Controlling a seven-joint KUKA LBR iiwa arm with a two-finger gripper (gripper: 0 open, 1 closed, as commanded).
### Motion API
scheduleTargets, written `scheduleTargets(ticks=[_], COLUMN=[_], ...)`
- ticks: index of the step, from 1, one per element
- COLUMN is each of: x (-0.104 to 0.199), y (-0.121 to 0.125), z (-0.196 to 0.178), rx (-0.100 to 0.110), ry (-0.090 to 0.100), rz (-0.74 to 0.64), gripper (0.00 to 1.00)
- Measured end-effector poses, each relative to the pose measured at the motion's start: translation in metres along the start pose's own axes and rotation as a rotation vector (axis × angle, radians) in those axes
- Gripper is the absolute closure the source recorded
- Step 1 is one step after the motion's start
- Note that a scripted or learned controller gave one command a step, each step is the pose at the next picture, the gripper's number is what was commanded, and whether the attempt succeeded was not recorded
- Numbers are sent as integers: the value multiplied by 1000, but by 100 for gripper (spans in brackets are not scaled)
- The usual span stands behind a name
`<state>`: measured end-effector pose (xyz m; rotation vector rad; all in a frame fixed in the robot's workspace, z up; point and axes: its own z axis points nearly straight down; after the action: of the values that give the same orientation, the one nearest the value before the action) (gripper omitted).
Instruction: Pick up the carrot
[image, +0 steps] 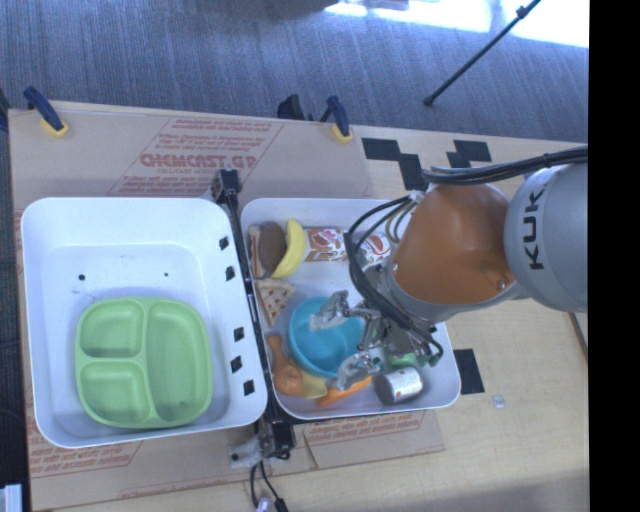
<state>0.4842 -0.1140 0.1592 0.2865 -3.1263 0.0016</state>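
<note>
gripper (352, 350) low in R bin (452, 385) | grasp unclear | carrot (340, 396) partly hidden beneath

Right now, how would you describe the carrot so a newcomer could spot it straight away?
Start at the right-hand white bin, the crowded one under the arm, and go to its near edge. The carrot lies there, just below the blue bowl and left of the small silver can, right beneath the claw. It is the thin, bright orange stick among rounder items.
</note>
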Motion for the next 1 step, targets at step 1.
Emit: scheduleTargets(ticks=[1], x=[4], y=[-37], z=[67], rx=[-1], ry=[-6], rz=[193], gripper=[0])
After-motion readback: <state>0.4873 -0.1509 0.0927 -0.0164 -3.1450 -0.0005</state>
